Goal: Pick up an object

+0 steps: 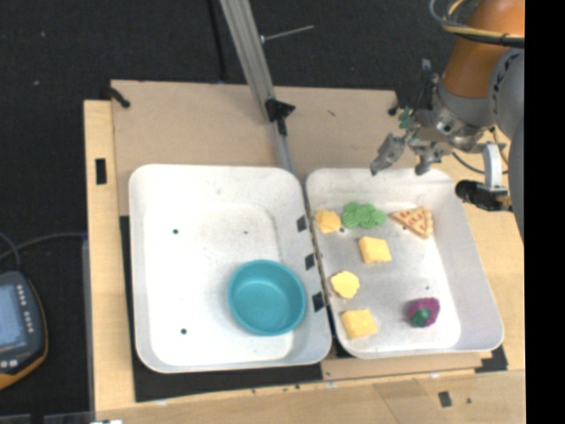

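My gripper (404, 160) hangs above the far edge of the right bin (472, 263), open, with nothing between its fingers. Below it in that bin lie a pizza slice (414, 221), a green leafy piece (362, 215), several yellow food pieces such as one (374, 251) in the middle, and a purple piece (423, 312) at the near right. A teal bowl (267, 296) sits in the left bin (177, 237), near its front right corner.
A slanted metal pole (252, 60) rises from behind the seam between the bins. A handheld pendant (18, 325) lies at the far left, off the bench. A black cable fitting (481, 193) sticks out by the right bin's far right corner.
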{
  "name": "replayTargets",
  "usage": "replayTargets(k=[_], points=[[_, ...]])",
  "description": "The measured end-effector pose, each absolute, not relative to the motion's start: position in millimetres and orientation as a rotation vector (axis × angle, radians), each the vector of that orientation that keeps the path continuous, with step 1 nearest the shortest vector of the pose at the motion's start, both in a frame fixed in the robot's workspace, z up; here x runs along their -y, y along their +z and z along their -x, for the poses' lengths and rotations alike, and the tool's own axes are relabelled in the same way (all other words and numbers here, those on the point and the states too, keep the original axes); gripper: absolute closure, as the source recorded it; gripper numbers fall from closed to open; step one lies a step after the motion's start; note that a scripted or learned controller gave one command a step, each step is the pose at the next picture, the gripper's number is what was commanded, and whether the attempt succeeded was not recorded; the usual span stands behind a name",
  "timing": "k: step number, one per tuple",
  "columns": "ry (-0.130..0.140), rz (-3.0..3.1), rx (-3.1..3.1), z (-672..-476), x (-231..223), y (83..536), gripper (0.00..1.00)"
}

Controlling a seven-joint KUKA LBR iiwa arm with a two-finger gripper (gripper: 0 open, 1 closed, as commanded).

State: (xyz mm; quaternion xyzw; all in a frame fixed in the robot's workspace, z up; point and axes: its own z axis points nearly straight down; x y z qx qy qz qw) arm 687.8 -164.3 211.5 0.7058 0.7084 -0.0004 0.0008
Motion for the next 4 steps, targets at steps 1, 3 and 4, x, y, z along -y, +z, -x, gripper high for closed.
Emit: replayTargets(k=[1, 3, 4], points=[[-0.003, -2.215, -2.225, -687.7, 165, 212, 0.0], [-0.004, -2.219, -2.219, -685.3, 184, 120, 0.0], [-0.005, -2.219, -2.223, -685.3, 186, 101, 0.0]])
